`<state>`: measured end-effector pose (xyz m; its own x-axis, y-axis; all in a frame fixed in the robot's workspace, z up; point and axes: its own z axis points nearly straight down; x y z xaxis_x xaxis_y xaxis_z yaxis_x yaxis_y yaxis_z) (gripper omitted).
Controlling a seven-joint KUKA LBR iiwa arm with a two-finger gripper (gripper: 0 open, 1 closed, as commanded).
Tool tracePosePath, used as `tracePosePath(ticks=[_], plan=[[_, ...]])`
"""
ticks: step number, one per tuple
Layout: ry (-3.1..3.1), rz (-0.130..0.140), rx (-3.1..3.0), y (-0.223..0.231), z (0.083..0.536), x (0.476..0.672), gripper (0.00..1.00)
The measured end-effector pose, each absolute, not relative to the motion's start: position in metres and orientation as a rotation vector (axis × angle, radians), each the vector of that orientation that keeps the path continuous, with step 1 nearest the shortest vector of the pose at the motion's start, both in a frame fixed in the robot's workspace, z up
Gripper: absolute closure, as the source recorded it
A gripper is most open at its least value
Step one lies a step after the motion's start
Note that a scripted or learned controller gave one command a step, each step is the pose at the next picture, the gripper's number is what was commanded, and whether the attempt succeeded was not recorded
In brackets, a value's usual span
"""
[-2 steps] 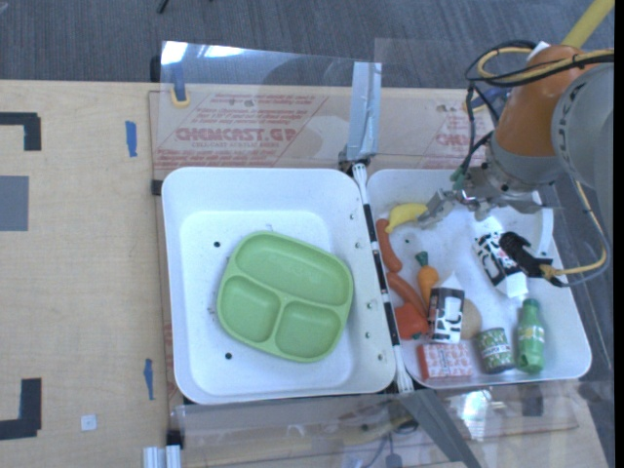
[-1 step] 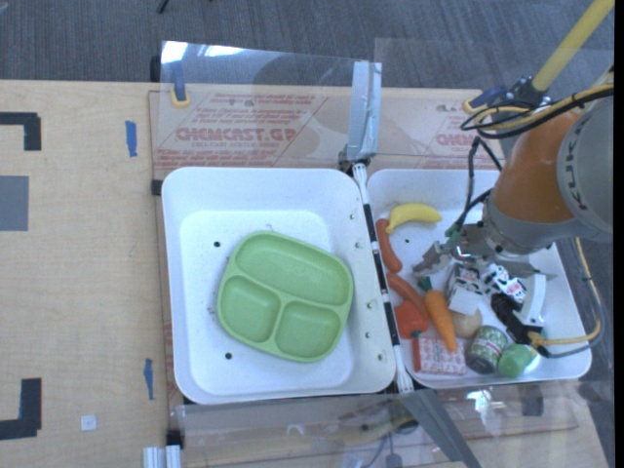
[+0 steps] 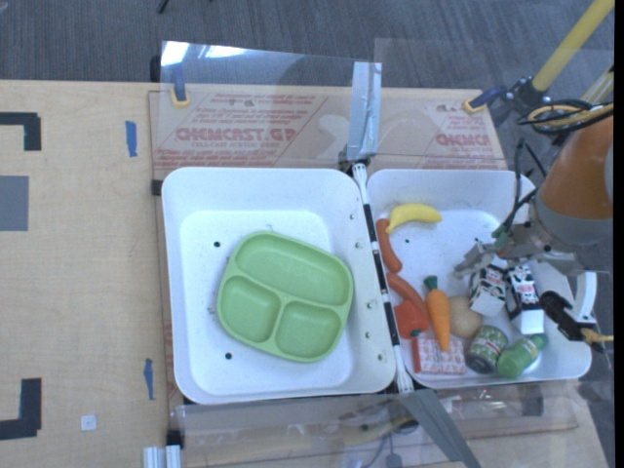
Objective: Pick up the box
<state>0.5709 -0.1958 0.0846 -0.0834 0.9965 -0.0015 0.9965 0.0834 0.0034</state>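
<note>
Your box (image 3: 487, 291) is the small white carton with black patches, lying tilted in the right bin (image 3: 458, 195), toward that bin's right half. A second carton of the same print (image 3: 526, 293) sits just to its right, with a dark top, so you have two look-alikes side by side.

The gripper (image 3: 499, 252) hangs over the right bin just above the box, reaching in from the right under the grey and orange arm (image 3: 577, 188). You cannot tell from this view whether it is open or closed; the metal parts blur together against the white bin floor, and nothing shows plainly clamped between them.

Things crowd the box closely. A carrot (image 3: 438, 317) lies just left of it, upright in the view, and a pale round item (image 3: 463, 318) sits between the carrot and the box. Below the box rest a can (image 3: 487, 349) and a green item (image 3: 520, 356), touching each other. Red-orange pieces (image 3: 402, 291) run along the bin's left wall, a banana (image 3: 414, 214) lies near the top, and a flat red-patterned packet (image 3: 441, 359) lies under the carrot's tip.

In the left bin (image 3: 185, 203) you see a green divided plate (image 3: 284, 295), well apart from the box. Both bins stand on the counter (image 3: 68, 261).
</note>
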Motion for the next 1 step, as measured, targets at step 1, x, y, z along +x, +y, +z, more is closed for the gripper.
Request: tracePosePath(ticks=[1], plan=[[2.127,0.002,2.308,-0.1704,0.0841,0.6089,0.00]])
